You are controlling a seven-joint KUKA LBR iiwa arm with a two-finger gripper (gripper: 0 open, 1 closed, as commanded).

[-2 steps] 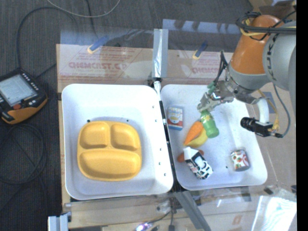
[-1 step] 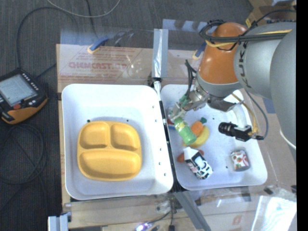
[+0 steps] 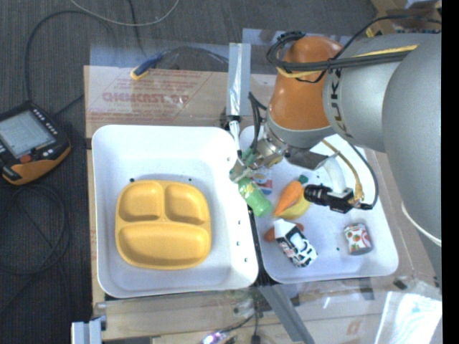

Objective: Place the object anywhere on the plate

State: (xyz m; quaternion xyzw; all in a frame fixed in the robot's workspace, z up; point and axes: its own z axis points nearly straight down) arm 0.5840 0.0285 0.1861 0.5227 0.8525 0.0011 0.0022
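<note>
Two white bins [image 3: 107, 163] sit side by side; a yellow divided plate [image 3: 163, 223] fills the left one. Gripper [image 3: 247, 169] hangs at the plate's two o'clock over a green toy [image 3: 256, 198]; its grip cannot be told.

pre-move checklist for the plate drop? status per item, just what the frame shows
1. Plate in place: ok. The yellow plate lies flat in the left bin, sections facing up.
2. Plate free to receive: ok. Nothing lies on its sections.
3. Object in the pincer: cannot tell. A green object sits right under it at the right bin's left edge; the grip is hidden.
4. Pincer over the plate: not ok. It sits at the wall between the bins, right of the plate.
5. Neighbours clear of the lift: cannot tell. The toy carrot lies close beside the green object.
</note>
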